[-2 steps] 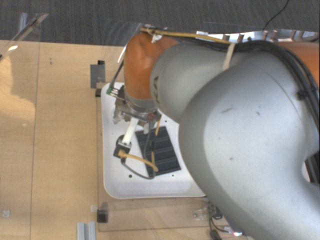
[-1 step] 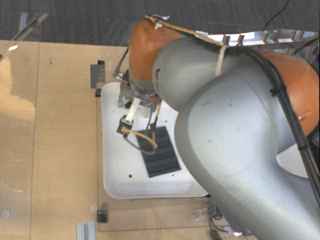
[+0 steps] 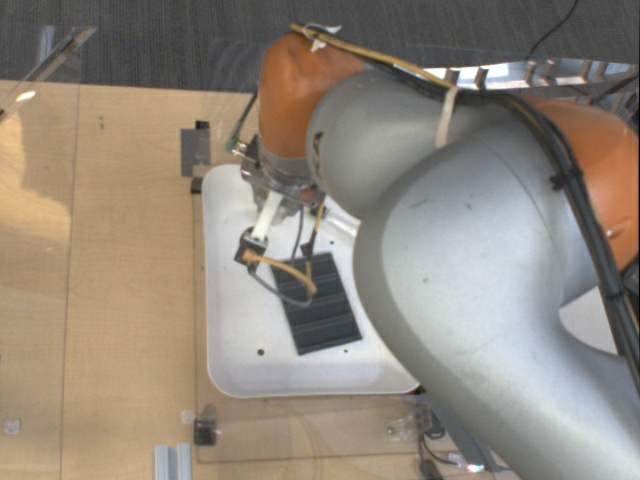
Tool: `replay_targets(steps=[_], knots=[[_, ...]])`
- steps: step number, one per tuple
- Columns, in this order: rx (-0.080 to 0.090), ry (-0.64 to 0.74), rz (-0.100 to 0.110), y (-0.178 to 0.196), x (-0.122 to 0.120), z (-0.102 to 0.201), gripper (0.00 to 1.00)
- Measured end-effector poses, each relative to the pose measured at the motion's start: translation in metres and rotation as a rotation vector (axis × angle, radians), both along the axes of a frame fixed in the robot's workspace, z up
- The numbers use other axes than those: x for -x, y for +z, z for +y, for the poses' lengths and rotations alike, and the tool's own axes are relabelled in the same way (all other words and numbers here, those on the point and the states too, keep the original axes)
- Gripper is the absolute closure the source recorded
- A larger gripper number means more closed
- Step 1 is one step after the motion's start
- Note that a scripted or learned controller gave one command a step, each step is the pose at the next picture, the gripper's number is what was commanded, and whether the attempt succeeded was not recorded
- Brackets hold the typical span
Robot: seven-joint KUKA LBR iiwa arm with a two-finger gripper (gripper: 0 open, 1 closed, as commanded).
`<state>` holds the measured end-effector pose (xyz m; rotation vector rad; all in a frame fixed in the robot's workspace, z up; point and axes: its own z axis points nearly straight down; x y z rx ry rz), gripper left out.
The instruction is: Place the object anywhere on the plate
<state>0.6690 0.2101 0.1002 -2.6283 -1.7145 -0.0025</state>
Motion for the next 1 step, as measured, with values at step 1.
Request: replay_targets(steps=[1], knots=[[-0.004,0.007,-0.01,-0.0084,0.0766,0.0282,1.0]])
